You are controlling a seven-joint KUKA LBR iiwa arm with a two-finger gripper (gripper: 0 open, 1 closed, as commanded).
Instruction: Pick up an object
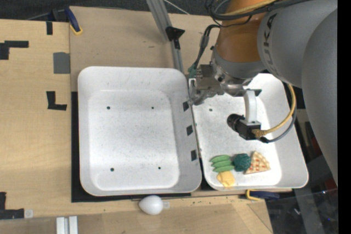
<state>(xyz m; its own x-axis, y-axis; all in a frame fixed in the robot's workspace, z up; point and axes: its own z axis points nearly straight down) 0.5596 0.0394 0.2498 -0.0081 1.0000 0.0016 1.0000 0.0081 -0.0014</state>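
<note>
**Arm low over the right bin, toys bunched at its near edge**

At the far left, the pale wooden worktop [33, 118] carries several strips of black tape and a grey patch. Next comes the left shallow white plastic bin [131, 129], speckled with fine dark marks and showing four small dark dots on its floor. Just below its near rim, on the worktop, lies a small white egg-shaped object [151, 205]. A slanted grey metal bar [159, 8] runs down from the top of the view toward the seam where the two bins meet.

The right shallow white plastic bin [211, 129] touches the left one along that seam. Near its front edge sits a tight cluster of small toy foods: a green ridged pea-pod piece [221, 162], a yellow block [226, 178] just beneath it, a dark green round piece [241, 161] beside them, and a triangular pizza-slice toy [257, 163] with an orange crust at the right end of the group. The pieces touch or nearly touch one another.

Above the back half of this bin hangs the grey arm with its orange band [247, 19], its wrist over the bin's left rear corner. The gripper [196, 97] sits there near the shared rim, well apart from the toys; whether it is spread or closed cannot be told from this angle. A black fitting [241, 125] with a yellow cable hangs below the wrist.
</note>
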